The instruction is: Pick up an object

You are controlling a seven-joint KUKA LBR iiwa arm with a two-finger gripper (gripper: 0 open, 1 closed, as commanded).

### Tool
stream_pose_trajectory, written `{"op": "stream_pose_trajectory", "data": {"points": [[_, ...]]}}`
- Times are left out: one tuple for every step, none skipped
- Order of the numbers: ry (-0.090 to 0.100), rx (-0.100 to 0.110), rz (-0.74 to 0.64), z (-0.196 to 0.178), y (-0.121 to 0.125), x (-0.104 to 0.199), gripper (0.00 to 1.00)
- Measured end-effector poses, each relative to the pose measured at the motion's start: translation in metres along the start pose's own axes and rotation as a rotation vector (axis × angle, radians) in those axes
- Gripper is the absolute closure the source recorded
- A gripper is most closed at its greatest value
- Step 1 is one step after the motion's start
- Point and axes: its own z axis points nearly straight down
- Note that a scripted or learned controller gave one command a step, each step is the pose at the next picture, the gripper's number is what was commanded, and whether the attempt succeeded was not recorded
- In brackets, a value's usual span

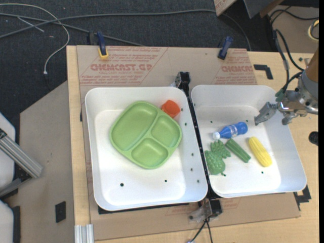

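Camera view, hand spread apart, unladen, over right bin's far-right rim.

One fixed camera looks down at a slant from above the brown cardboard-covered bench, taking in both shallow white plastic bins from moderate height.

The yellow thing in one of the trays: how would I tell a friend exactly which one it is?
Look at the right-hand white bin, the one nearer the arm. Four small objects lie in it; the yellow corn cob is furthest right, beside a dark green stick. It is the only yellow item, short and bumpy, unlike the blue bottle above it.
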Motion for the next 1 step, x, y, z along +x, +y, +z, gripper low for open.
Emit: {"op": "stream_pose_trajectory", "data": {"points": [[-0.002, -0.006, 0.001, 0.0584, -0.0042, -0.0007, 0.0]]}}
